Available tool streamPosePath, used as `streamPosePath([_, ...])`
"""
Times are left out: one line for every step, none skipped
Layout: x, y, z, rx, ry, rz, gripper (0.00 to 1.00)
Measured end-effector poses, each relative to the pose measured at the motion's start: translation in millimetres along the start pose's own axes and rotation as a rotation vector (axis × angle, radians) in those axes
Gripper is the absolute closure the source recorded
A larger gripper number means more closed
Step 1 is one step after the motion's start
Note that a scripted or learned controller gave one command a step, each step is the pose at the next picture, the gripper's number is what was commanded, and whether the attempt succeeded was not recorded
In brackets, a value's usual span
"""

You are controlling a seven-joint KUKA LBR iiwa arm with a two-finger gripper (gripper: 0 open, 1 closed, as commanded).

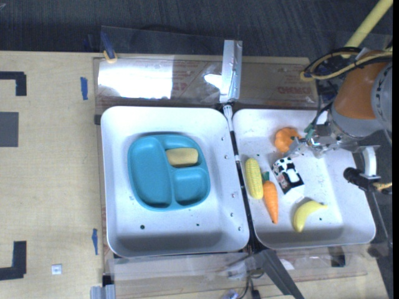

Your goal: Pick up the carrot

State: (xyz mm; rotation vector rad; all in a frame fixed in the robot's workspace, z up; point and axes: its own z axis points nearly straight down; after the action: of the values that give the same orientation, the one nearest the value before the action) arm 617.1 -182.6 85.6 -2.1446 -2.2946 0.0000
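The carrot (270, 202) is orange with a green top and lies lengthwise in the right bin (349, 229), between the corn cob (253, 177) and the banana (307, 213). My gripper (310, 138) hangs over the upper part of that bin, beside an orange fruit (285, 138), and well up and to the right of the carrot. Nothing is visibly held in it. The arm's orange band (357, 96) sits above it at the right.
A black-and-white patterned item (287, 172) lies between the gripper and the carrot. The left bin (118, 229) holds a blue divided plate (146, 170) with a yellow bun-like piece (182, 157). A yellow cable (371, 18) runs at top right.
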Motion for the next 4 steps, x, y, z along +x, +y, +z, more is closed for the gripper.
streamPosePath([-23,20,0,-0.003,0.0,-0.205,0.0])
streamPosePath([-15,51,-62,-0.008,-0.006,-0.439,0.0])
streamPosePath([-2,22,-1,-0.005,-0.003,-0.514,0.0])
streamPosePath([-1,45,0,0.019,0.005,-0.579,0.0])
